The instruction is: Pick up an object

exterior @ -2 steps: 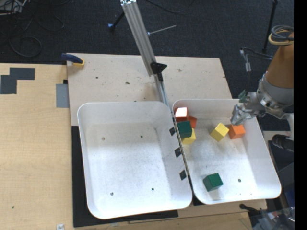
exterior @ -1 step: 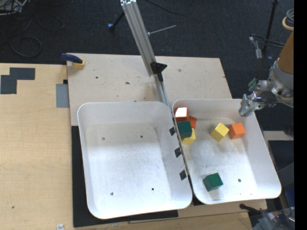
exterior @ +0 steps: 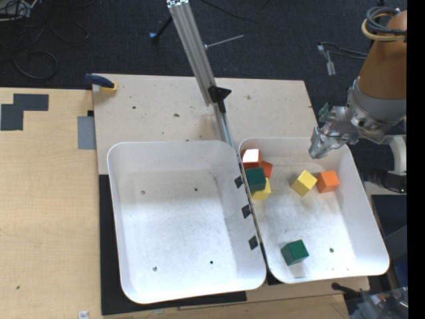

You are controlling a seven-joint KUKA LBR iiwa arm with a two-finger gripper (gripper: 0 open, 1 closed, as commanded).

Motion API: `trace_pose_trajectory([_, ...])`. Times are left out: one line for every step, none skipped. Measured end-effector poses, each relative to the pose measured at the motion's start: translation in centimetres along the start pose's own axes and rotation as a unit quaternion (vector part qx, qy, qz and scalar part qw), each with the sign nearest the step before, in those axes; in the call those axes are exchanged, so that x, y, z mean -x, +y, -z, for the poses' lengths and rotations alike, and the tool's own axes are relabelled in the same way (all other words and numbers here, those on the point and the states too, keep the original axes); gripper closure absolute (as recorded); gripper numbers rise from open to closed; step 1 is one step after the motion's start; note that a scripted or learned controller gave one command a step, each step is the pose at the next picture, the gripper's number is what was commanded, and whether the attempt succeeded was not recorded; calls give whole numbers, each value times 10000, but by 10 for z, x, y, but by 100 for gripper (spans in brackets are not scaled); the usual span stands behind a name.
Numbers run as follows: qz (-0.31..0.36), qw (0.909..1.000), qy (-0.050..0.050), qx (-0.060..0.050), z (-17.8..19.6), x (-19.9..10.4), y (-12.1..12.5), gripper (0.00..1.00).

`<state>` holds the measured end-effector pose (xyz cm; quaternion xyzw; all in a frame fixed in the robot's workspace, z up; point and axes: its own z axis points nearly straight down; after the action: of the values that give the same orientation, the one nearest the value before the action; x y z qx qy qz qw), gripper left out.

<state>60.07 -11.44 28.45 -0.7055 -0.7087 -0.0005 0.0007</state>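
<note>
The right bin (exterior: 372, 241) holds several small blocks. A yellow block (exterior: 304, 182) and an orange block (exterior: 328, 181) lie side by side near its back. By the divider a white-topped red block (exterior: 251, 157), an orange one (exterior: 266, 169), a dark green one (exterior: 255, 177) and a yellow one (exterior: 262, 190) huddle together. A lone green block (exterior: 294, 251) sits toward the front. My gripper (exterior: 320, 146) hangs over the bin's back edge, above and just behind the yellow and orange pair, with nothing seen between its fingers.
The left bin (exterior: 133, 171) lies beside the right one, with black clips (exterior: 243, 196) along the shared wall. A slanted aluminium bar (exterior: 196, 48) rises behind the bins. A blue and yellow clamp (exterior: 101, 82) rests at the board's far left corner.
</note>
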Motion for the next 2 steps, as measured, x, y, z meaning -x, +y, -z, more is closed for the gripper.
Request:
trace_pose_trajectory([0,10000,5,-24,-22,-53,7,100])
trace_pose_trajectory([-4,10000,2,-27,-40,-101,17,100])
